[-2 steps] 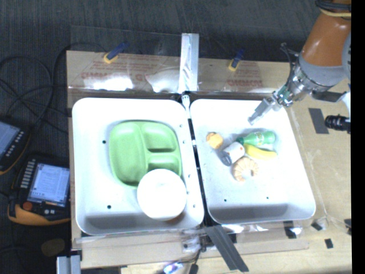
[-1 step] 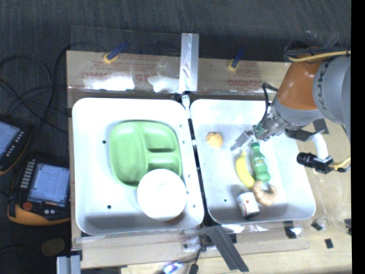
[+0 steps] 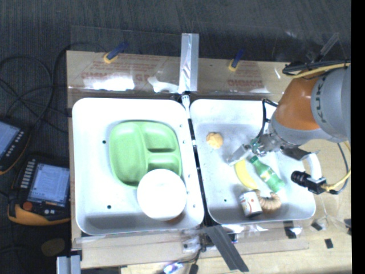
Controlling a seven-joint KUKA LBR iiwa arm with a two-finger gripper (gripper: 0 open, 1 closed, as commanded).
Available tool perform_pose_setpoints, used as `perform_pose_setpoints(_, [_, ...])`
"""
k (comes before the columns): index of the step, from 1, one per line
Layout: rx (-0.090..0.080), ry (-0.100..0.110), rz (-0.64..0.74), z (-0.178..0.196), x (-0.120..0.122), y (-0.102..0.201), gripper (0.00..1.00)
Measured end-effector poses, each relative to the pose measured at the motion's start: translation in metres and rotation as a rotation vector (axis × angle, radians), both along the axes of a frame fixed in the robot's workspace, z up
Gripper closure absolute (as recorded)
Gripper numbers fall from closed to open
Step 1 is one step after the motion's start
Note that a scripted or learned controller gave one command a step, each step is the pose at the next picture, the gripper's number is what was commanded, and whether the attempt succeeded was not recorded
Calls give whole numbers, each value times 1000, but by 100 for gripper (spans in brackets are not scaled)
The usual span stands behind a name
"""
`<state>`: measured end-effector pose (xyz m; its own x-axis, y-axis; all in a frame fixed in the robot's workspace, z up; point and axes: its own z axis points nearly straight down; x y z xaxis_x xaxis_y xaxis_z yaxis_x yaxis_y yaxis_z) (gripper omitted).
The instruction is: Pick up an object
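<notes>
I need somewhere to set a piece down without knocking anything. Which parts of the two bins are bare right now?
Right bin: bare floor along the far wall, above the tan ball, and the near-left corner beside the small can. Crowded around the gripper: green bottle, banana. Left bin: green tray and white bowl leave bare margins.

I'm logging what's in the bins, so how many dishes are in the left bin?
2: a green divided tray in the middle of the left bin, and a white bowl overlapping its near right corner. Smaller things could be hidden under them.

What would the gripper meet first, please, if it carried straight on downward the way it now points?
Probably the small green plastic bottle lying directly under the gripper, beside the yellow banana; depth is unclear from above.
</notes>
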<state>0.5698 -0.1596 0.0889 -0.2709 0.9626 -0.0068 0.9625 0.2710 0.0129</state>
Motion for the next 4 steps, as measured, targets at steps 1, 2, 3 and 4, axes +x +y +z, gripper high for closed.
perform_pose_setpoints(1, [2, 1, 0, 7, 1, 0, 100])
perform_pose_setpoints(2, [-2, 5, -195, 1, 5, 11, 100])
perform_pose_setpoints(3, [11, -5, -493, 2, -13, 1, 100])
perform_pose_setpoints(4, [4, 3, -708, 1, -8, 11, 100])
